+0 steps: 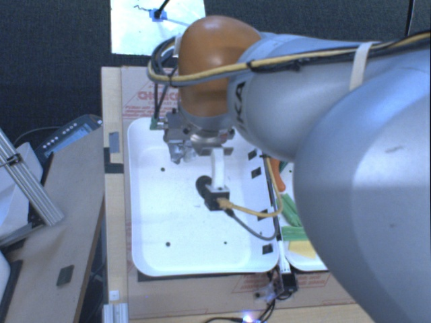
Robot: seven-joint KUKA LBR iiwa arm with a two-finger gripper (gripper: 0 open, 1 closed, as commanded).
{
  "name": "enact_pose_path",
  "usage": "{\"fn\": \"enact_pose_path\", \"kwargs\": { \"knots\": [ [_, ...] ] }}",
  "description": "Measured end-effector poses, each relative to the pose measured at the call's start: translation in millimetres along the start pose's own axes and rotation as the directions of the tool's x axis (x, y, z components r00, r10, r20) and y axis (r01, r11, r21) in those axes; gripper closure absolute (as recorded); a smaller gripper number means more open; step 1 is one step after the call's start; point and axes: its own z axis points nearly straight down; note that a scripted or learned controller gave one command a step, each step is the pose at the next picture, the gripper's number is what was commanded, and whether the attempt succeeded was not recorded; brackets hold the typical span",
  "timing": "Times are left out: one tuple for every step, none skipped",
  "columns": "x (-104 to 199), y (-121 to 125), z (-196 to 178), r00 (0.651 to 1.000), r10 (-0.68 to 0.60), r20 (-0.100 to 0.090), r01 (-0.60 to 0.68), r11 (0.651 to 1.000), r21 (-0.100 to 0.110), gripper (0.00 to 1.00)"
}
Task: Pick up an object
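Observation:
My gripper (pixel 178 153) hangs over the back part of the left white bin (pixel 168 237), under the orange band of the wrist. Nothing shows beneath it apart from the bin's white floor with a few dark specks. In the right bin (pixel 306 266), most of which the arm hides, I see an orange stick-like thing (pixel 275 177), a green thing (pixel 290 212) and a yellow thing (pixel 304 249) close to the divider between the bins.
The large grey arm covers the right half of the view. A white paper sheet (pixel 158 15) lies behind the bins. A grey device (pixel 67 134) and an aluminium rail (pixel 30 188) stand at the left, off the bench.

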Motion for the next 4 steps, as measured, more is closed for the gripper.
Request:
{"fn": "enact_pose_path", "kwargs": {
  "knots": [
    [4.0, 18.4, -216.8, 1.000, 0.001, -0.008, -0.001, 1.000, -0.025, 1.00],
    [5.4, -104.3, -83.8, 1.000, -0.003, 0.005, 0.002, 1.000, 0.015, 1.00],
    [4.5, -97.6, -285.9, 1.000, 0.000, -0.010, 0.000, 1.000, -0.022, 1.00],
    [4.6, -98.6, -171.8, 1.000, 0.005, 0.004, -0.005, 1.000, 0.004, 1.00]
  ]
}}
